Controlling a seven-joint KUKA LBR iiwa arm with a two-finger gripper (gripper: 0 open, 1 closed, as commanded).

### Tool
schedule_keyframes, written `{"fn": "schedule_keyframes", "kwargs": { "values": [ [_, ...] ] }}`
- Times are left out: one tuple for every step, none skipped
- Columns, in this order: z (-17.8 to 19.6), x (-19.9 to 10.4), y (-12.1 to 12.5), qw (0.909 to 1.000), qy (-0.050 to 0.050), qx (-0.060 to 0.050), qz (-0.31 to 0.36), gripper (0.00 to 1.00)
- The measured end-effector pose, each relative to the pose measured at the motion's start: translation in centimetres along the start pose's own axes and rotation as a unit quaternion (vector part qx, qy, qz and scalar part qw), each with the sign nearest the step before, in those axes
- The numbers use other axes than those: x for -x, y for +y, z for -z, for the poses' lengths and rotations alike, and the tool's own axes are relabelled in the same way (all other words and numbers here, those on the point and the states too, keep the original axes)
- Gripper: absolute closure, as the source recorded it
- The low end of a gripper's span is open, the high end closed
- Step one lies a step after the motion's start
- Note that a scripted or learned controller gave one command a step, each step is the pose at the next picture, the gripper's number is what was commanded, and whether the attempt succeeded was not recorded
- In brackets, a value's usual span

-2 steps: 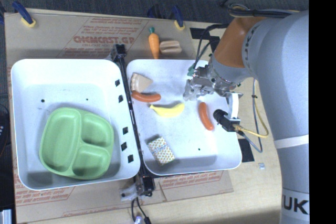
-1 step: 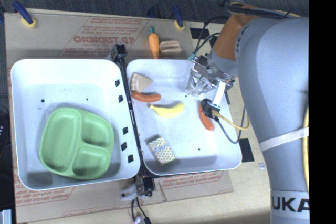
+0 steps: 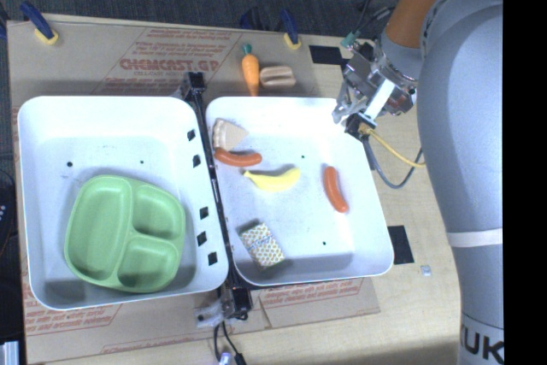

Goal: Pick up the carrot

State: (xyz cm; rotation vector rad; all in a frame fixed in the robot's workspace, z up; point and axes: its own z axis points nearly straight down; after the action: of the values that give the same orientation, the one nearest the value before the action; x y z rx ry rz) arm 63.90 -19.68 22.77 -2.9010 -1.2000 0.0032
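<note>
Two white bins sit side by side on the surface, on a sheet of brown cardboard (image 3: pixel 154 55). The left bin (image 3: pixel 102 137) has a green plate (image 3: pixel 124 231) in it, split into three parts, lying flat near the front.

Next comes the right bin (image 3: pixel 299 222). At its far left is a pale bread wedge (image 3: pixel 227 132), and just in front of that a red sausage (image 3: pixel 238 156) lies crossways.

The carrot (image 3: pixel 249 74) is not in any bin. It lies on the cardboard just behind the far edge of the right bin, near that bin's left corner. Its long side runs from back to front. The green top points away from the bins and the orange tip points at the bin's edge.

A small patterned block (image 3: pixel 262 245) lies near the front of the right bin. A yellow banana (image 3: pixel 273 178) lies in the middle, just right of the red sausage. Back on the cardboard, a brown bun (image 3: pixel 276 78) lies just beside the carrot, on its right. A second sausage (image 3: pixel 335 188) lies near the bin's right wall, running back to front.

Last, the gripper (image 3: pixel 352 114) hangs over the far right corner of the right bin, well apart from the carrot. I see nothing held in it. I can't make out whether it is spread wide or pinched close.
</note>
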Motion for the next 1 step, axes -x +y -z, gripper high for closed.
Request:
{"fn": "schedule_keyframes", "kwargs": {
  "values": [
    [0.96, -0.11, -0.08, 1.0, -0.001, -0.002, 0.004, 1.0]
  ]
}}
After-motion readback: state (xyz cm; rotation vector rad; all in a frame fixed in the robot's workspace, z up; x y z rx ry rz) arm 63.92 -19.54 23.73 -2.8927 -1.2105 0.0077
